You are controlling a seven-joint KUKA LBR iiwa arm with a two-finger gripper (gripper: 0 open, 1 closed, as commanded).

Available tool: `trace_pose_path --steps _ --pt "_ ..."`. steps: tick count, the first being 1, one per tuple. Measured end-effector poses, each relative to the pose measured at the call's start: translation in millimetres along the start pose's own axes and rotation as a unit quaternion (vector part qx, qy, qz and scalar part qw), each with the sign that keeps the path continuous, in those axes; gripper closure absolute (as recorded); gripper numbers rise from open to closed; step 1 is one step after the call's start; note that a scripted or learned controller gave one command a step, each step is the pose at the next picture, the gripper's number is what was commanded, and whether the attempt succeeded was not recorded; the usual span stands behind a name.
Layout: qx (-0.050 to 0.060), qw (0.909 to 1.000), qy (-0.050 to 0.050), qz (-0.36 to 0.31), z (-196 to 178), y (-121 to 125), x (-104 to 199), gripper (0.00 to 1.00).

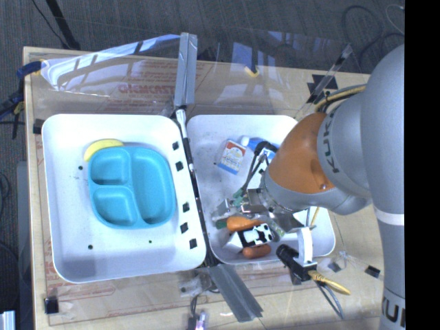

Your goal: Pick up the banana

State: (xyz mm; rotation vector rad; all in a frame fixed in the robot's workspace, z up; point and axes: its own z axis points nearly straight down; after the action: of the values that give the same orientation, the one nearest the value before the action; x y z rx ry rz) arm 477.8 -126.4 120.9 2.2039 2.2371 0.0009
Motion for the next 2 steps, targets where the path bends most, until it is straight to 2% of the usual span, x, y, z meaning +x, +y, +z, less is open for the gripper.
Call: trace_pose_path --steps 1,2 --pt "-0.01 0.9998 -0.009 -0.016 22 4 12 0.0" --pt "0.0 0.9968 0.0 -0.08 11 0 -6 0.0"
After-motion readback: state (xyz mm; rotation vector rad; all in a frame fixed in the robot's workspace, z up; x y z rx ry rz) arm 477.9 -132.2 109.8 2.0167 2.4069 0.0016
